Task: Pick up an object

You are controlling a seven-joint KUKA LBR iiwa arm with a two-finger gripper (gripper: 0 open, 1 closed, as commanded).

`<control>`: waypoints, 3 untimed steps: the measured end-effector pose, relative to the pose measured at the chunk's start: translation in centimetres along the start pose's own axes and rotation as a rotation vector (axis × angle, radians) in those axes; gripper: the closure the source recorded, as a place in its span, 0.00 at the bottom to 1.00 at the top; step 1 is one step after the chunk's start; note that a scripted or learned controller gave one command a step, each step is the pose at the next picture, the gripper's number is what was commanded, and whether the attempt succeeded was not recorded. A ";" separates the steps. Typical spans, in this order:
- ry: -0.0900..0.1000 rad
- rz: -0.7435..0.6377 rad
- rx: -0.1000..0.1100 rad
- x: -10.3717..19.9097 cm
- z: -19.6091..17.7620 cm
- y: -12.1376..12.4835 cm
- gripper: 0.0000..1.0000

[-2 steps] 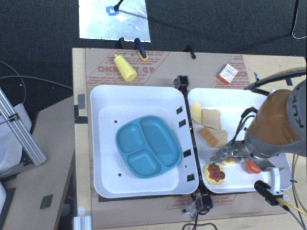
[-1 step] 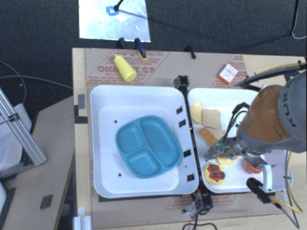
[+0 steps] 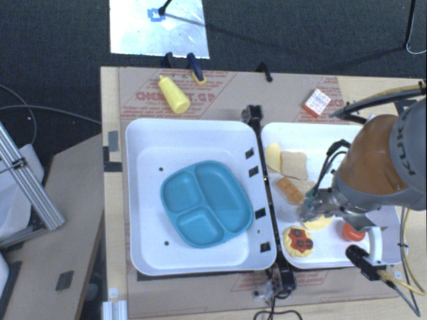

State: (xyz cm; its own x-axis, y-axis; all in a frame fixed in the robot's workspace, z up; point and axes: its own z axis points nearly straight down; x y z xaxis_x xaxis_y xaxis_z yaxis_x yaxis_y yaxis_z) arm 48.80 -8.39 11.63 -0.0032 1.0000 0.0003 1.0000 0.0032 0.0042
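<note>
Lining a cardboard-topped bench [image 3: 220, 89], 2 white bins [image 3: 143, 179], dark carpet [image 3: 53, 39] beyond

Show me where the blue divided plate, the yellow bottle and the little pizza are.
blue divided plate [image 3: 206, 203], camera view, on the ridge where its compartments meet
yellow bottle [image 3: 174, 95], camera view, mid-body
little pizza [image 3: 299, 241], camera view, its red-topped middle

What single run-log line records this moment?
arm: over right white bin | gripper: low beside pale yellow food piece | grasp: unclear | blue divided plate: left white bin
</note>
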 end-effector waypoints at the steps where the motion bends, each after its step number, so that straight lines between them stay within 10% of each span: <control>1: 0.001 -0.007 -0.004 5.4 -7.2 0.1 1.00; 3: 0.002 -0.008 -0.001 16.2 -13.3 0.0 1.00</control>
State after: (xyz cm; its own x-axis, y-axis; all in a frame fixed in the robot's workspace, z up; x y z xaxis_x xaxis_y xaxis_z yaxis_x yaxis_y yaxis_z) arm 48.72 7.77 24.91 -0.0108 0.9999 0.0027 0.9999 0.0108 0.0056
